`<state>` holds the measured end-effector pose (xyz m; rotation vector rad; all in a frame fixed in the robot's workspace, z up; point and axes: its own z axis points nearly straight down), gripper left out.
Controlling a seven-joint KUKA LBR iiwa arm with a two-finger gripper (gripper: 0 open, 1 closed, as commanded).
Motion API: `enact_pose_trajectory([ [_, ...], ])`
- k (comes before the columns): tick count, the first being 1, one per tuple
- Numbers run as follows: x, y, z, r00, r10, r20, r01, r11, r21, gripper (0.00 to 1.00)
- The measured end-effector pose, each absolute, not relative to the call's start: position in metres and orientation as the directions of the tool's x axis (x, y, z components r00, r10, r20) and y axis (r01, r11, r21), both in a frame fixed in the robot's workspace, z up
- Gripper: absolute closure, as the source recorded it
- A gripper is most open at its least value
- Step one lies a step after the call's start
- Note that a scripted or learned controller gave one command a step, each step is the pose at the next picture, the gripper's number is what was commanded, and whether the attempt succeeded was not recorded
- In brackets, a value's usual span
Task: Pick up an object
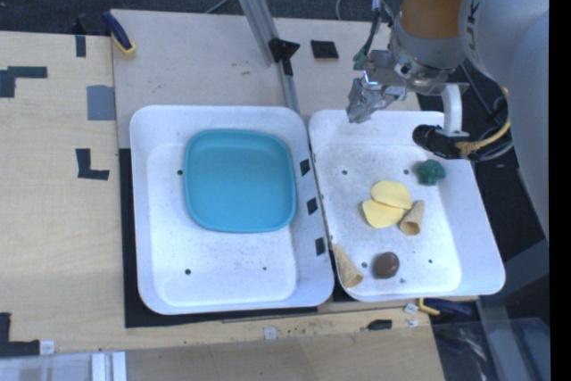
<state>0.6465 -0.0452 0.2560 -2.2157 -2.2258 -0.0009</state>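
Two bins side by side on the bench (205,58). Left bin (156,281) holds a plate (239,180), roughly centred. Right bin (473,268): two chip-like pieces (387,202) touching mid-bin, cone (411,217) just right of them, round nut-like object (385,265) nearer the front, second cone (346,266) at front-left wall, small leafy item (431,172) by the right wall. Gripper (361,107) over that bin's back-left corner.

One fixed camera above the bench (53,192) — looking down aslant on both bins (152,219).
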Motion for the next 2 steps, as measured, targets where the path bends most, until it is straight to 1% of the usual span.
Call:
enact_pose_trajectory([
  [1,0.654,0.014,0.247,-0.004,1.0,0.001,1.0,0.004,-0.001,1.0],
  [2,0.643,0.071,0.243,-0.004,1.0,0.001,1.0,0.004,-0.001,1.0],
])
